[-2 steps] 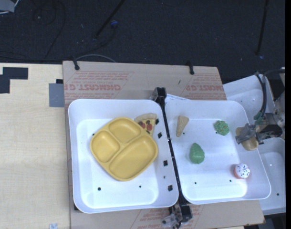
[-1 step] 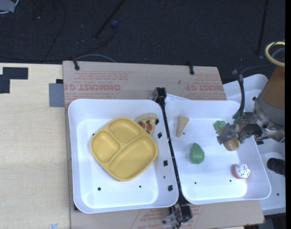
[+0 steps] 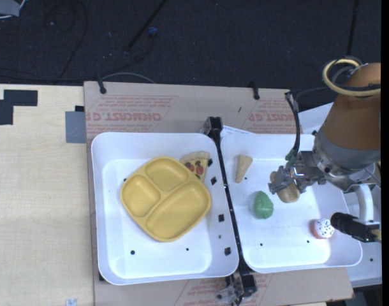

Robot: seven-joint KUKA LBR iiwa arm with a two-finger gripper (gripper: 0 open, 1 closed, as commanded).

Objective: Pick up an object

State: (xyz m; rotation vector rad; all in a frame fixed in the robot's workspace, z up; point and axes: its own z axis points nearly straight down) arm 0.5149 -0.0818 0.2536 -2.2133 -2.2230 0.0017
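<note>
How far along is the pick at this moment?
Done: the arm has reached the right bin. In hand: the gripper sits at a tan object, beside the green object; a grasp cannot be confirmed. Left: securing and lifting it. The cone and dotted ball lie untouched.

There are two white bins [image 3: 111,171], side by side. I count one yellow plate [image 3: 166,198], one pizza slice [image 3: 196,163], one cone [image 3: 243,166], one green lump [image 3: 263,205], one tan ball [image 3: 288,194] and one dotted ball [image 3: 321,229].
</note>
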